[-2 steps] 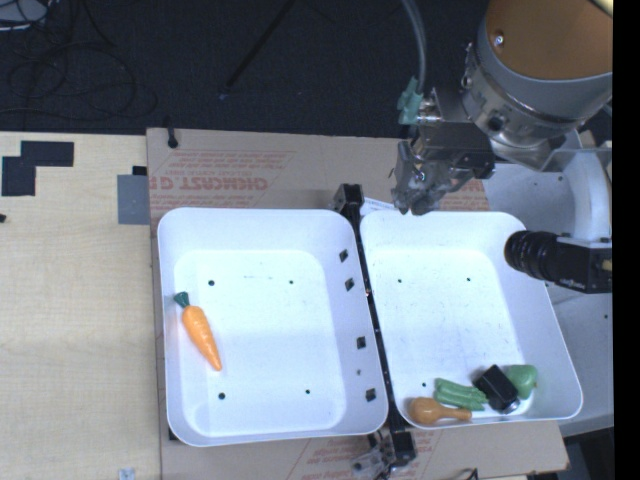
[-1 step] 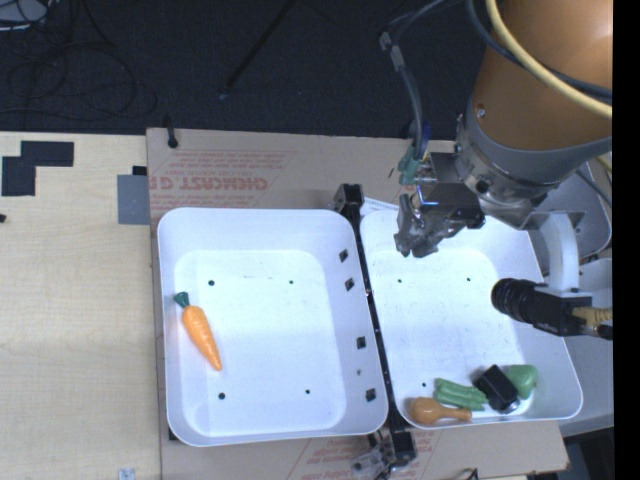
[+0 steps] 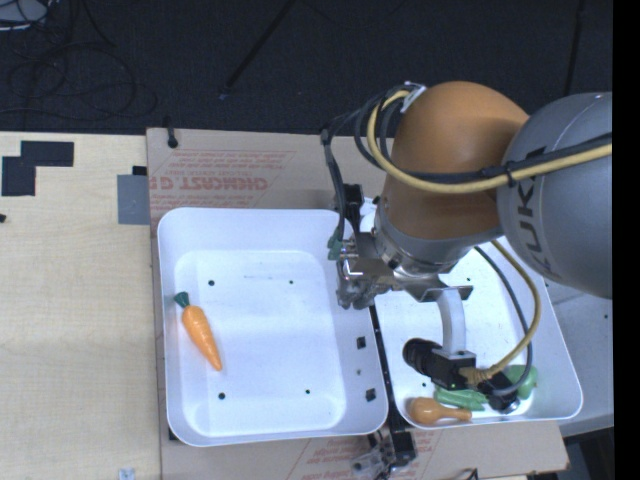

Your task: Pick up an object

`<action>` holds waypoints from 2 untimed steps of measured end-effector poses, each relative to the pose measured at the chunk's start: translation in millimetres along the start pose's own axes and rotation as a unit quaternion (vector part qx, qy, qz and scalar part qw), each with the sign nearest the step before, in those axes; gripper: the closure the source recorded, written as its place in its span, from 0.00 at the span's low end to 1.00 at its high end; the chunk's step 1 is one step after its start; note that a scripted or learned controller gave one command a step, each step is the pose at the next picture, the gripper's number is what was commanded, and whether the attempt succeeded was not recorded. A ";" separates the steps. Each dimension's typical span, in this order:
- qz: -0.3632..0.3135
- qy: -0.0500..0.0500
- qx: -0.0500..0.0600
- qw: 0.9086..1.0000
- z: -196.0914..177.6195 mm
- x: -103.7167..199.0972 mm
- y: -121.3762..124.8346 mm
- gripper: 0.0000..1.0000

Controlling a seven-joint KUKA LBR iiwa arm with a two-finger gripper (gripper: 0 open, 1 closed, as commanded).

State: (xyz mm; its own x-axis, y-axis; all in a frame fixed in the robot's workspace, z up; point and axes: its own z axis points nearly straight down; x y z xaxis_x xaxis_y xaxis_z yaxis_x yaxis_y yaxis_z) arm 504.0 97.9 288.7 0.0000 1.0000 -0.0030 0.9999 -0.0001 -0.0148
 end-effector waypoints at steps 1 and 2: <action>-0.004 0.003 -0.009 1.000 -82.9 79.1 -2.3 1.00; -0.004 0.004 -0.011 1.000 -192.9 124.1 -32.2 1.00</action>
